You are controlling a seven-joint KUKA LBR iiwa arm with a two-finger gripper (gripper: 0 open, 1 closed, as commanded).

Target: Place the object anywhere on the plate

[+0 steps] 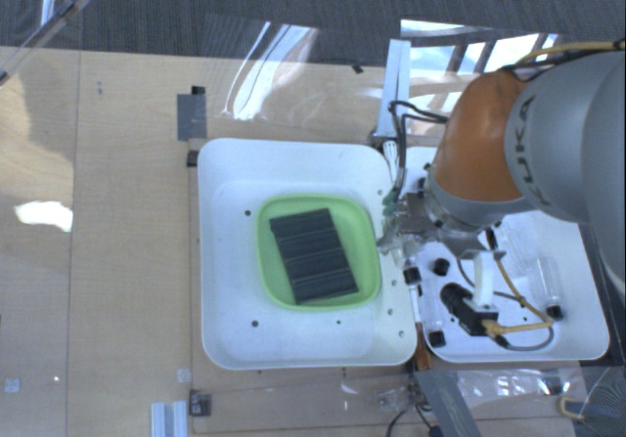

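Well, standing here and looking down as the camera view does, I see the dark ribbed slab lying flat on the green plate. It is well inside the rim and turned a little askew. The plate sits near the middle of the left bin, somewhat toward that bin's right wall. The arm reaches in from the right side of the table, and its orange-banded wrist hangs over the seam where the left bin meets the right bin. The tool is beneath that wrist, just beside the plate's right rim and apart from the slab. The wrist covers it, so I cannot tell whether it is apart or together, and nothing shows held in it. To my eye the placing looks done, with the slab resting on the plate and nothing touching it. The risk from here, I'd judge, lies in the arm's next motion. The tool seems close to the plate's edge and the bin walls, so a sideways sweep toward the left could clip the rim, shove the plate or knock the slab off. A drag along the shared walls could also jolt both bins. Rising straight up before travelling would seem the safer course.
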